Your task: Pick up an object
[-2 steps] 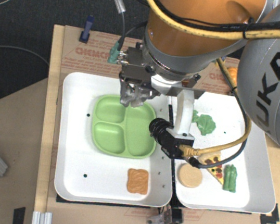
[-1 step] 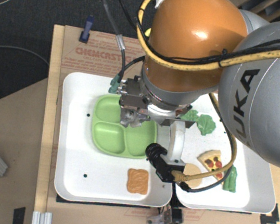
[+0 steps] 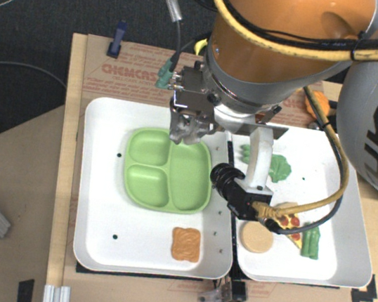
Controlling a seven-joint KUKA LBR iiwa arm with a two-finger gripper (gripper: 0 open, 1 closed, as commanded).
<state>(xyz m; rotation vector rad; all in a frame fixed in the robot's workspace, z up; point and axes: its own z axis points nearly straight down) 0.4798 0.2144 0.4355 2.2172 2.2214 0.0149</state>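
My gripper (image 3: 188, 131) hangs low over the left bin (image 3: 97, 189), right at the far rim of a light green divided plate (image 3: 168, 172) that lies in the middle of that bin. I cannot tell whether it touches the plate. A brown waffle-like piece (image 3: 186, 244) lies near the bin's front right corner. In the right bin (image 3: 347, 229) there are a green leafy piece (image 3: 280, 168), a tan round biscuit (image 3: 257, 239), a pizza slice (image 3: 292, 224) and a green bean-like piece (image 3: 311, 243).
The big grey and orange arm (image 3: 291, 42) covers the far side of the right bin. A ridge (image 3: 227, 224) separates the two bins. A blue clip (image 3: 116, 39) lies on the cardboard behind the left bin.
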